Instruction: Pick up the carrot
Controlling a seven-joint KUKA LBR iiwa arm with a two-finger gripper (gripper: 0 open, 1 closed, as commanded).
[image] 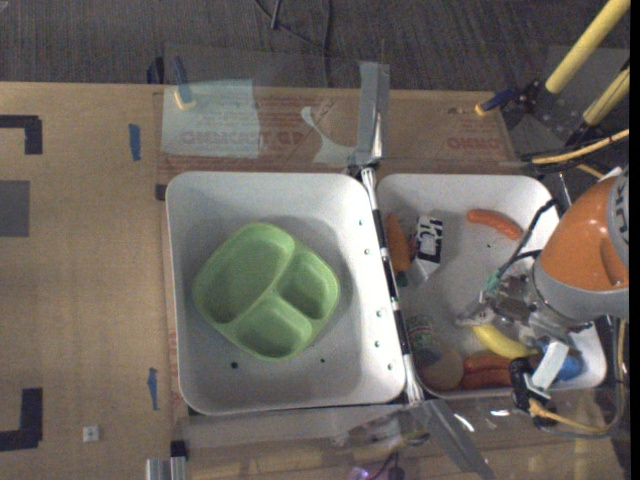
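In the right bin (440, 193), you're seeing the carrot (397, 245) lying against the left wall, while the gripper (490, 308) is hanging well apart over a banana (500, 342); its grip is unreadable.

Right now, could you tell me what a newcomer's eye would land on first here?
Most likely the bright green divided plate, alone in the left bin. Next comes the arm's orange band over the crowded right bin, where the carrot lies by the left wall and a banana sits under the wrist.
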